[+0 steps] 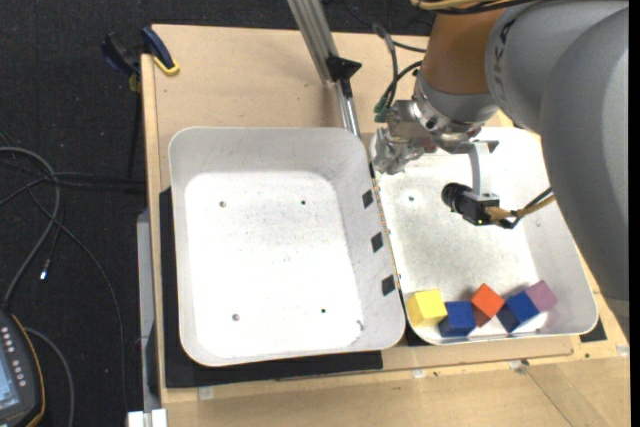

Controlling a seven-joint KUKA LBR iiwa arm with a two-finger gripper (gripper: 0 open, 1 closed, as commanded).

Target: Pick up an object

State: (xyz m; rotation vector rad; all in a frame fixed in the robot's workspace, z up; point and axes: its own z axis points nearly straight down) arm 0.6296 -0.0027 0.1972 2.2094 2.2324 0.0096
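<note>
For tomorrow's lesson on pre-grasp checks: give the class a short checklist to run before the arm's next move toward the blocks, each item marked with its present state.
1. Targets present: small yellow cube, two blue cubes, orange cube and lilac cube lie in the right-hand shallow white bin: ok.
2. Blocks spaced for a clean grasp: they crowd together along the near rim: not ok.
3. End effector above a block: it hangs at the bin's far corner, away from them: not ok.
4. Finger state: cannot tell.
5. Nothing carried: cannot tell.

matt white plastic bins (270, 155), wooden bench (240, 80)
</note>
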